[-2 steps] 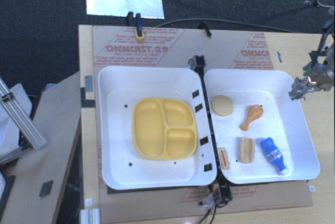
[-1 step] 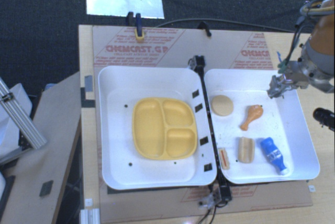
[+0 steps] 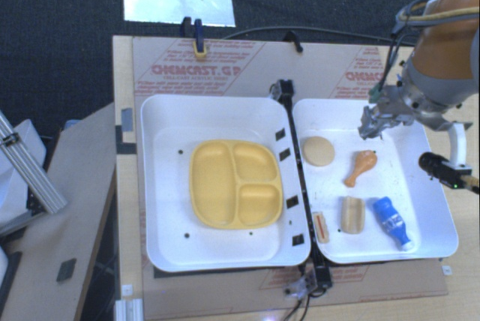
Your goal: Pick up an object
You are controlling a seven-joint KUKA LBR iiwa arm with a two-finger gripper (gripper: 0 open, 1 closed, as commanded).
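The right bin (image 3: 427, 184) holds a round tan cookie (image 3: 319, 151), an orange chicken drumstick (image 3: 360, 167), a tan bread slice (image 3: 352, 214), a small hot dog (image 3: 320, 227) and a blue bottle (image 3: 392, 220). My gripper (image 3: 370, 128) hangs over the back part of the right bin, just above and behind the drumstick and to the right of the cookie. It looks apart from every item.
The left bin (image 3: 165, 162) holds a yellow divided plate (image 3: 236, 183). A black divider with clips (image 3: 289, 162) runs between the bins. A black fixture (image 3: 442, 168) sticks in over the right bin's right wall. A metal post (image 3: 30, 169) stands at the far left.
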